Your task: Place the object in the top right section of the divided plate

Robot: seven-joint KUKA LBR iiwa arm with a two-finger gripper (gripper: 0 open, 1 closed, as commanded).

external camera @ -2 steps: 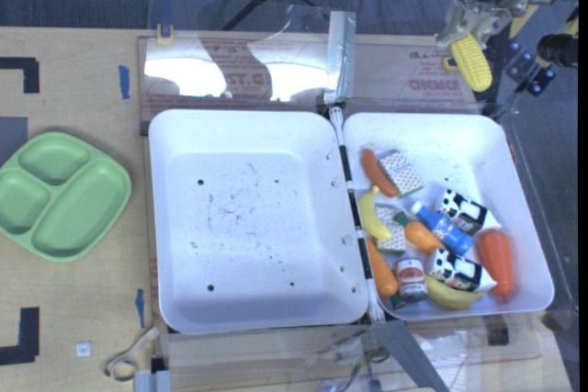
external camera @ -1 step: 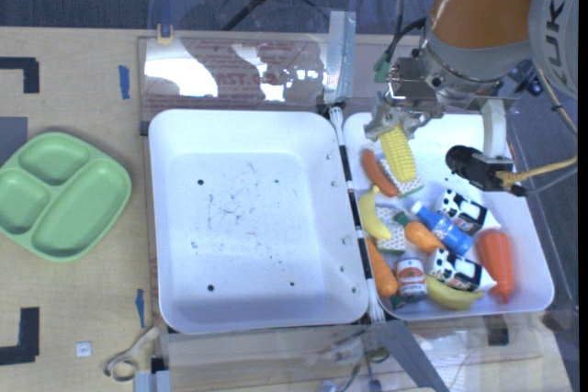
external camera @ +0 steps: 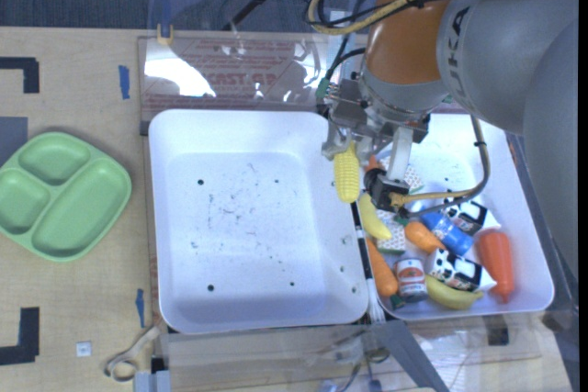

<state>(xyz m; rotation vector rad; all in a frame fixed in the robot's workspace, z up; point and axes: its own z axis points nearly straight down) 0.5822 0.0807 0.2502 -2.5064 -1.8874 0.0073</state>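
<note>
A green divided plate with three sections lies on the wooden bench at the far left, outside both bins. My gripper hangs over the wall between the two bins, near their far end. A yellow corn cob stands upright directly beneath its left side, its top end touching the gripper, above the divider. I cannot make out whether the cob is actually gripped. The arm's orange band and grey body cover the top right of the view.
The right bin holds a banana, carrots, a small can, a second banana and printed cartons. The left bin lies between the gripper and the plate. Scissors rest at the bench's front.
</note>
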